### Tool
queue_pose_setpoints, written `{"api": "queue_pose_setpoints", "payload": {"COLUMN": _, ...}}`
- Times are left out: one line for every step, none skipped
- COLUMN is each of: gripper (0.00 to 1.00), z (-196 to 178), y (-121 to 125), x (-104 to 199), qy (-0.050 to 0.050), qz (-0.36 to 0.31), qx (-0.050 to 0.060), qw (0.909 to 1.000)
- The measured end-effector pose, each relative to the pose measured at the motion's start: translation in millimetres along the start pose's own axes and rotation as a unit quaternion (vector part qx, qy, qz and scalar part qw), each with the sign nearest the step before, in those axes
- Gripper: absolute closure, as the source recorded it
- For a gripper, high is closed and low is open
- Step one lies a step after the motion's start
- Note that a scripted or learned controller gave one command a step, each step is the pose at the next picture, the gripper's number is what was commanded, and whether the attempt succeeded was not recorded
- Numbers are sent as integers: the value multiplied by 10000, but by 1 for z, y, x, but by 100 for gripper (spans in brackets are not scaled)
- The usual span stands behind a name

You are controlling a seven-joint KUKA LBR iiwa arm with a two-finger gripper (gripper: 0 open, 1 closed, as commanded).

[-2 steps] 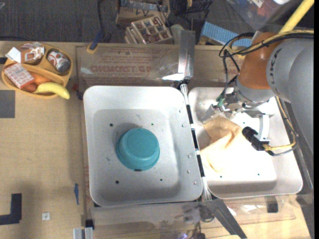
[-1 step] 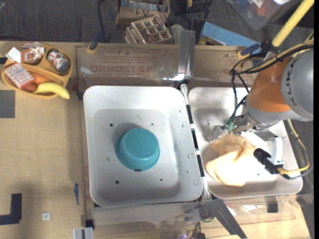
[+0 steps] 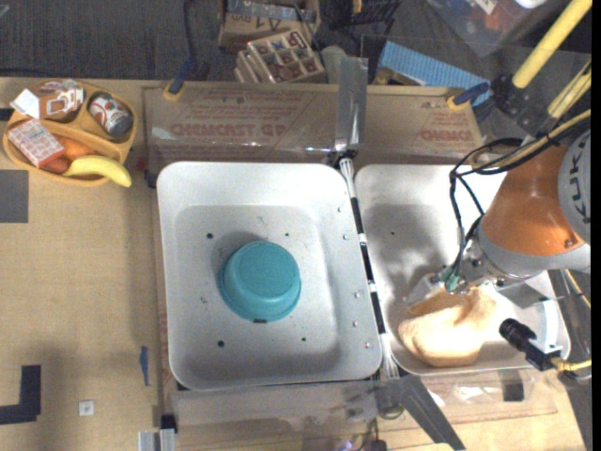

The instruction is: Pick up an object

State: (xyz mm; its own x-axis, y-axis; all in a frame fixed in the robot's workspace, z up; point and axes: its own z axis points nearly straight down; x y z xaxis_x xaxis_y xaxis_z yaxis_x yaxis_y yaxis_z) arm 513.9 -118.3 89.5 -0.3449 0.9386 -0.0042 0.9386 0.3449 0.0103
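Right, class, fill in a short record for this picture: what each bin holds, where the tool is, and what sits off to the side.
left bin: teal bowl, upside down, near the middle
right bin: tan bread-like lump at the near edge
tool: low over the right bin, at the lump's top edge; grip unclear
bench, far left: tray with a banana and packets

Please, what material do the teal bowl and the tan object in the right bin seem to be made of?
The teal bowl looks like smooth moulded plastic: even colour, soft sheen. The tan object seems soft, maybe foam or cloth, with its rounded, uneven outline and matte surface; I cannot be certain.
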Motion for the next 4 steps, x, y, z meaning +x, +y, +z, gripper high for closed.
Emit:
{"api": "queue_pose_setpoints", "payload": {"gripper": 100, "z": -10, "y": 0, "x": -2, "qy": -1, "qz": 30, "qx": -16, "qw": 10000}}
{"api": "queue_pose_setpoints", "payload": {"gripper": 0, "z": -10, "y": 0, "x": -2, "qy": -1, "qz": 30, "qx": -17, "qw": 10000}}
{"api": "queue_pose_setpoints", "payload": {"gripper": 100, "z": -20, "y": 0, "x": -4, "qy": -12, "qz": 59, "qx": -32, "qw": 10000}}
{"api": "queue_pose_setpoints", "payload": {"gripper": 0, "z": -20, "y": 0, "x": -4, "qy": -12, "qz": 54, "qx": -32, "qw": 10000}}
